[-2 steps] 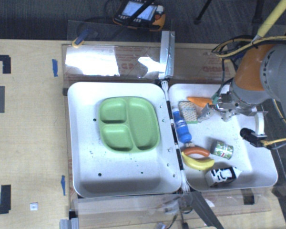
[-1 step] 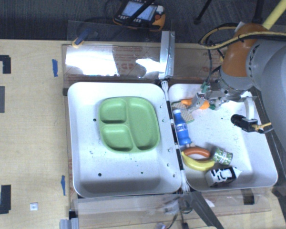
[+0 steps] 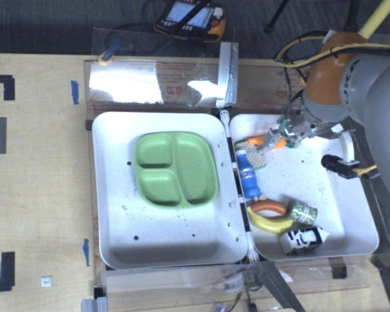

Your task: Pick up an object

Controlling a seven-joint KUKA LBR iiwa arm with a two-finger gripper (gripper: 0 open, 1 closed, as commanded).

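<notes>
Left bin: green divided plate, untouched. Right bin: blue bottle, banana, small can. My claw low at far edge, grip state unreadable. Nothing lifted yet; pick remains.

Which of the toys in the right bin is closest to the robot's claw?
The orange piece at the bin's top edge, right beside the gripper. The blue bottle, banana and black-and-white object lie farther down the bin.
</notes>
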